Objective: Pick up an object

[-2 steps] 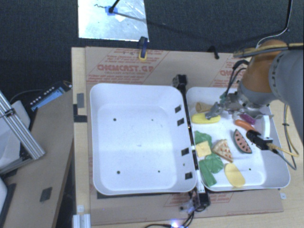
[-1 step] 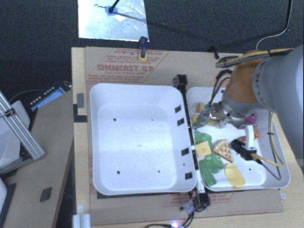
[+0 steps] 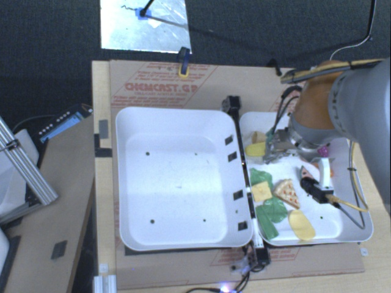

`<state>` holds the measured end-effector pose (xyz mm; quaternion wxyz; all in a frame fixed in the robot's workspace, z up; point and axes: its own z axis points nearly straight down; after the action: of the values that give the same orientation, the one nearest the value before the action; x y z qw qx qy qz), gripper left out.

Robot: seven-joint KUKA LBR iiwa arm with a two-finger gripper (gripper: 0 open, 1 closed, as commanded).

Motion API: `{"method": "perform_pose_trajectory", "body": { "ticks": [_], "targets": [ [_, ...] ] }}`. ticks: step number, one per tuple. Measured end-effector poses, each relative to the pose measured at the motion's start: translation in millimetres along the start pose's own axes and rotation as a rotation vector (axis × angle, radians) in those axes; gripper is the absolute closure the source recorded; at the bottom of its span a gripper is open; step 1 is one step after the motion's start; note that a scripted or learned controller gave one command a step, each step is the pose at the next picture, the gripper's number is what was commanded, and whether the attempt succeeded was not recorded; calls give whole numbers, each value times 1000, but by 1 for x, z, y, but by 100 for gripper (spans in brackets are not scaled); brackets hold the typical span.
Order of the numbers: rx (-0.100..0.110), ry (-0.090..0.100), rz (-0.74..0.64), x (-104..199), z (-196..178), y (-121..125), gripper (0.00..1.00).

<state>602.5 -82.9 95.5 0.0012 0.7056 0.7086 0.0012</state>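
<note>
Two white bins sit side by side on the bench. The left bin point(image 3: 177, 182) shows its bare white floor. The right bin point(image 3: 335, 223) holds the loose things. A yellow block point(image 3: 256, 149) lies at its upper left in the view, with a green piece point(image 3: 261, 176) below it. A pale yellow square point(image 3: 261, 191) touches that green piece, and a brown-crusted wedge point(image 3: 287, 193) sits just beside the square. A second green piece point(image 3: 271, 215) lies near the front rim, with a yellow oval point(image 3: 301, 226) next to it. A white stick point(image 3: 324, 166) with a pink end lies toward the right wall (close under the arm). The gripper point(image 3: 273, 153) hangs low inside the right bin, just beside the yellow block. Whether it is open, closed or holding anything cannot be told from this angle.
</note>
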Motion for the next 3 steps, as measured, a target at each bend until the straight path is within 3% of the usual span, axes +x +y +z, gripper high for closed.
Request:
{"method": "perform_pose_trajectory", "body": {
  "ticks": [1, 2, 3],
  "targets": [
    [23, 3, 0, -11, 14, 50, 100],
    [8, 1, 5, -13, 11, -9, 100],
    [0, 0, 2, -13, 0, -5, 100]
  ]
}}
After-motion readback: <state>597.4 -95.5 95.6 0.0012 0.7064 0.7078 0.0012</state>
